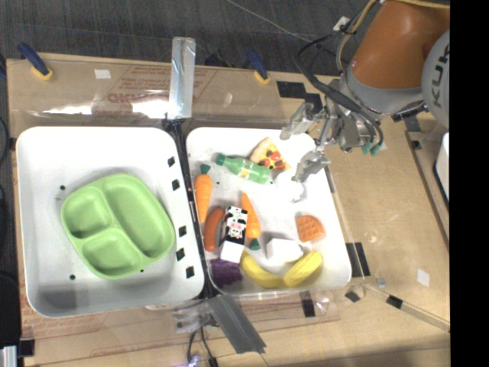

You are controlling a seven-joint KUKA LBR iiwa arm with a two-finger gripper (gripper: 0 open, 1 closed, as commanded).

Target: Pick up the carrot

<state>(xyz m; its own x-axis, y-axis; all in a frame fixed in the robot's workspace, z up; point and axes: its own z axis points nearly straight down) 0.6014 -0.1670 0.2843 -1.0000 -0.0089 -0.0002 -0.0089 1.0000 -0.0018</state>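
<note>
Carrot tip blurred against bin wall

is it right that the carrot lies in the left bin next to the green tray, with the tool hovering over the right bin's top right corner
Not quite. The camera view shows the carrot in the right bin, along its left wall, not in the left bin. The green tray sits by itself in the left bin. The rest holds: the tool hovers over the right bin's top right corner.

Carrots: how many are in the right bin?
2. One carrot lies along the right bin's left wall; the other carrot lies beside the milk carton. More may be hidden.
</note>
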